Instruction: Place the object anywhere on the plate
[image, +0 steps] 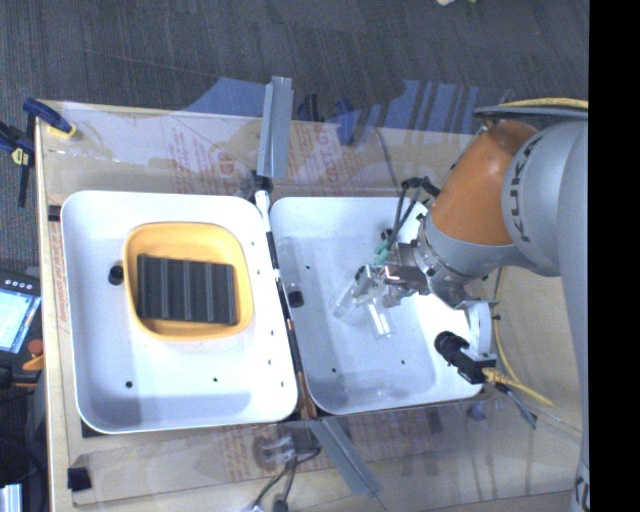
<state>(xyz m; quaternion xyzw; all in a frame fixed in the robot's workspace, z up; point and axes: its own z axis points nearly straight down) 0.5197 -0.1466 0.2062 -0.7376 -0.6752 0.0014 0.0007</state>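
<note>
both fingers (372, 318) of the gripper (363, 308) spread open, holding nothing.

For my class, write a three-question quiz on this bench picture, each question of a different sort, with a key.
1. True or false: the yellow plate lies in the right bin.
2. Multiple choice: the dark ridged block rests (A) on the yellow plate, (B) on the bench outside the bins, (C) in the right bin.
3. Fill in: the end effector hangs over the ____ bin.

Key: 1 false, the plate is in the left bin. 2 A. 3 right.
</note>
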